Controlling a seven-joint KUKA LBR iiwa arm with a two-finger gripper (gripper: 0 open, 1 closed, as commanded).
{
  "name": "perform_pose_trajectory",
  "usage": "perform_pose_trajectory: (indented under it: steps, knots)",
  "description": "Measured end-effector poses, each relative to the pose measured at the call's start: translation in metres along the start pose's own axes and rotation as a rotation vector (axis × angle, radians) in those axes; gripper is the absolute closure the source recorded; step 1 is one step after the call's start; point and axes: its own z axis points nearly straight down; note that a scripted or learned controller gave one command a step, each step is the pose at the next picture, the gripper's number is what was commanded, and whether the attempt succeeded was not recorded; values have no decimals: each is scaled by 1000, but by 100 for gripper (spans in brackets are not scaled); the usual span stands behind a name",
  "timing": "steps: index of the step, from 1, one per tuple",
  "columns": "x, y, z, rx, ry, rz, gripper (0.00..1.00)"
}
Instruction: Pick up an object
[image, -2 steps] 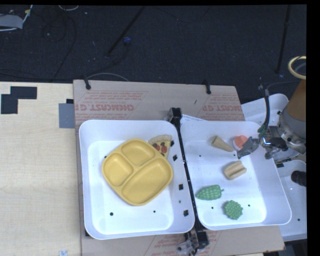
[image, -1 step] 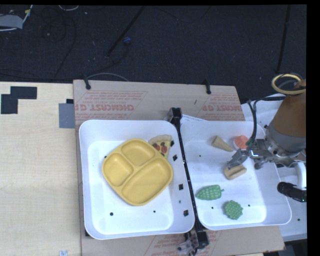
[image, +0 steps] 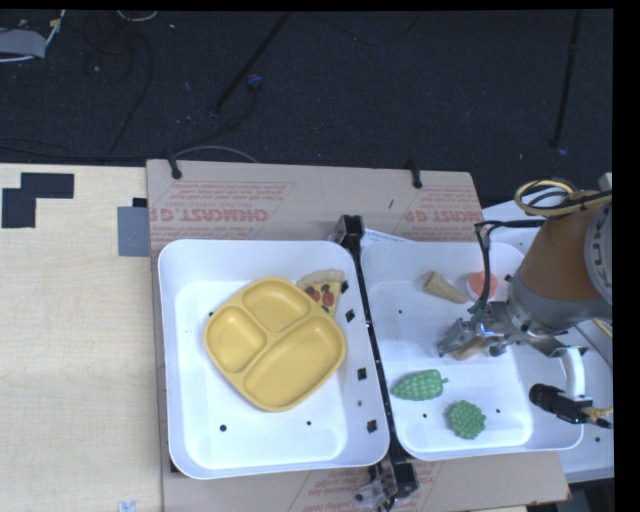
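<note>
Since the small tan piece (image: 462, 350) under the claw (image: 468, 338) at right of centre looks light and stiff, a pinch across its short width should do, though I cannot tell the claw's state, with the green pieces (image: 417, 385) lower right.

- Bench (image: 70, 330): pale wood surface with black patches near its far left edge.
- Cardboard sheet (image: 300, 200): lies flat on the bench, toward its right side.
- Two white bins, the left bin (image: 185, 420) and the right bin (image: 420, 450), sit side by side on the cardboard.
</note>
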Motion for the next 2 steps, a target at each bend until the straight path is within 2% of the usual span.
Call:
perform_pose_trajectory:
  steps: [1, 2]
  knots:
    - [1, 0, 14, -4, -1, 1, 0]
    - [0, 0, 3, -5, -2, 3, 100]
